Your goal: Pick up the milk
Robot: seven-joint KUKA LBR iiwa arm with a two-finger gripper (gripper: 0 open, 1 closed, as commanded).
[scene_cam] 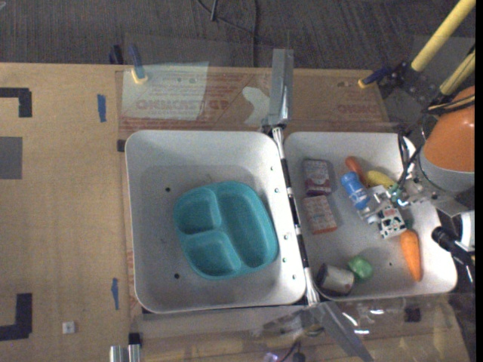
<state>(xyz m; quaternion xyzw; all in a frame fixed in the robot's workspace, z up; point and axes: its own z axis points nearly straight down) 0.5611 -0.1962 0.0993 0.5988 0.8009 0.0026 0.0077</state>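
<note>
The milk (392, 223) is a small white carton with dark patches. It lies in the right bin (434, 277), toward that bin's right side, just above a carrot (410, 253). My gripper (385, 204) hangs low over the bin, directly above the carton's upper edge and at the lower end of a blue bottle (352, 188). The grey wrist with its orange band (453, 143) comes in from the right. Whether the gripper touches the carton I cannot tell.
The right bin also holds a yellow banana (379, 178), an orange piece (354, 167), a grey-pink packet (318, 176), a patterned box (320, 213), a green item (361, 267) and a dark cup (336, 279). A teal divided plate (224, 230) lies in the left bin (151, 164).
</note>
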